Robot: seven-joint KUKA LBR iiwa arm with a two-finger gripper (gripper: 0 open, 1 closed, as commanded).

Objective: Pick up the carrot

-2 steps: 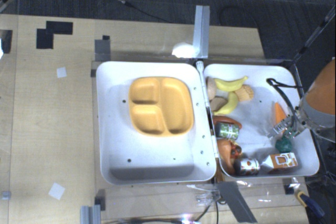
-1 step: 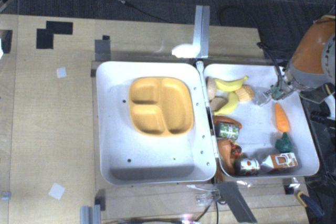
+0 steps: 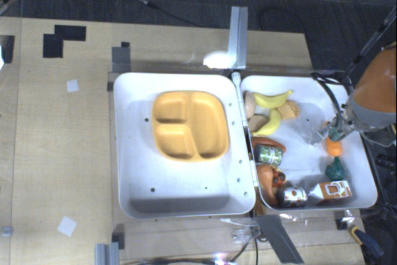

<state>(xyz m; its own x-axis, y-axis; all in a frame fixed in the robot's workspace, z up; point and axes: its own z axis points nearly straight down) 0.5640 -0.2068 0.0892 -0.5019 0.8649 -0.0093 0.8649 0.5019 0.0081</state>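
Orange carrot [image 3: 334, 148] in right bin [image 3: 370, 194], close to its right wall, about mid-length, touching or just under the gripper [image 3: 332, 131]. Green top end, or a separate green item [image 3: 335, 168], just below it toward the near edge; cannot tell which. Arm [image 3: 376, 89] in from the desk's right edge, orange band above the wrist, gripper tip at the carrot's upper end. Jaws: cannot tell whether apart or together; tip small and blurred. Carrot not clearly between them, so no hold claimed.

Other contents of right bin: bananas [image 3: 272, 110] near far-left corner, can [image 3: 269, 154] by left wall, carton [image 3: 335, 190] along near wall, bottle [image 3: 291, 197] beside it. Left bin [image 3: 124, 133] holds yellow tray [image 3: 188, 125], centred.

Step judged: approach or grasp attempt, gripper at the target, lift not yet done. Next move calls for jaws astride the carrot's narrow width, closing squarely, then a straight lift clear of the bin wall. Risk: right wall near, carrot round, likely to roll or slip out.
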